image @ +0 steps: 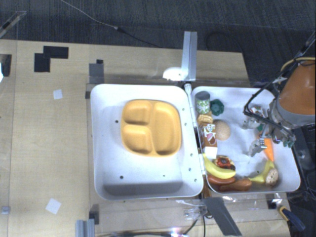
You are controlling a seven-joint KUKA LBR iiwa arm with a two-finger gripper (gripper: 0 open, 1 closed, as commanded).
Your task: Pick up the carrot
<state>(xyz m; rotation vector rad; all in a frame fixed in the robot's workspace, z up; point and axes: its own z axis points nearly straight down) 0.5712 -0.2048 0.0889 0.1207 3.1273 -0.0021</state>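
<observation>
The carrot (268, 151) is a small orange cone lying in the right bin (237, 95), near its right wall, pointing down toward the front. My gripper (260, 141) hangs directly over the carrot's upper end, reaching in from the right under the orange wrist band. The gripper body hides the top of the carrot, and I cannot make out whether it touches the carrot.
The right bin also holds a can (202, 102), a dark green item (217, 106), a tan round item (223, 130), a banana (219, 169), a sausage (230, 184) and another yellow piece (268, 174). A yellow divided plate (150, 127) lies in the left bin (106, 177).
</observation>
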